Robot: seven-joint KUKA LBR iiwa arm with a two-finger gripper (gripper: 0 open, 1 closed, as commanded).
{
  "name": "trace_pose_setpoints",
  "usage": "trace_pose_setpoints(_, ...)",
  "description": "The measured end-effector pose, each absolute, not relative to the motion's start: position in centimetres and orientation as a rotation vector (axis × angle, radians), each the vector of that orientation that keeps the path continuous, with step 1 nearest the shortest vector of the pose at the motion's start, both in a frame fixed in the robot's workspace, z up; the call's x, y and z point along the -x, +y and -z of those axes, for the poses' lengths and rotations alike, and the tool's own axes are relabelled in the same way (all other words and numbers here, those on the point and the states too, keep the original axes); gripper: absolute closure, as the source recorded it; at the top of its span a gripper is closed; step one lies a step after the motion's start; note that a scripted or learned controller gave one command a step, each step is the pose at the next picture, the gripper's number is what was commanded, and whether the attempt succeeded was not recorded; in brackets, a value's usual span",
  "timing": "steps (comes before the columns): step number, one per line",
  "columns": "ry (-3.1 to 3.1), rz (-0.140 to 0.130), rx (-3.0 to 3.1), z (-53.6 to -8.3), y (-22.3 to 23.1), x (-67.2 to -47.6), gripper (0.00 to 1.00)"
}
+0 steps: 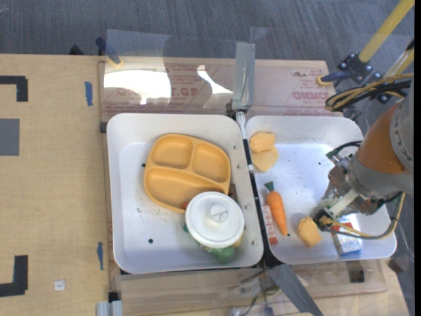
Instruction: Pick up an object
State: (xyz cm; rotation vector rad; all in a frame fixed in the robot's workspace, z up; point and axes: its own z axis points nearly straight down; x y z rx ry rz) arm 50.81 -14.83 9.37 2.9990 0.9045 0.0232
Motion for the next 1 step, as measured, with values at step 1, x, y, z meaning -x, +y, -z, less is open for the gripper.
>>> trace_pose_setpoints(1,0.834,-0.026,-3.019,-9.44,-10.53,-50.74,1.0)
